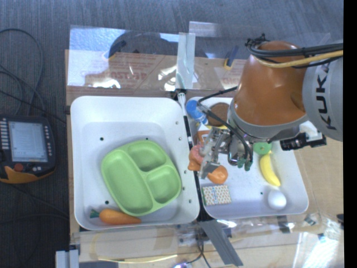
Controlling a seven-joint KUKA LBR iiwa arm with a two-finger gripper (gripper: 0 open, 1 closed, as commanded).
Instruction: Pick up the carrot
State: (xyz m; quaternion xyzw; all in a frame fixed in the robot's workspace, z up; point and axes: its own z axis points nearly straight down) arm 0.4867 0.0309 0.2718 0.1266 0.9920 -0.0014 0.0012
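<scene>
- The carrot (117, 217) lies in the left bin (89, 116), in the near corner, flat on the white floor. It is smooth and orange, tapering to the right, with a small dark green stub at its left end.
- Just beside it, touching or almost touching, sits a lime green plastic plate (141, 176) with three compartments and rounded corners; it looks glossy and lies a little tilted on the bin floor.
- The hand (215, 159) is over the right bin (295, 197), near the divider between the two bins and well apart from the carrot. Its metal fingers point down among some small things; I cannot tell whether they are wide, narrow, or holding something.
- Under and beside the hand are orange rounded toy pieces (218, 175), of a shape too cluttered to name.
- In the right bin also lie a yellow banana (270, 170), curved and smooth, a white egg (276, 199), and a small flat square with a woven pattern (216, 195).
- A blue round piece (193, 110) sits at the far end of the divider.
- The arm's big orange band (268, 82) is shiny and dome-shaped.
- Left of the surface, on the dark carpet, rests a control pendant (25, 148) with a screen.
</scene>
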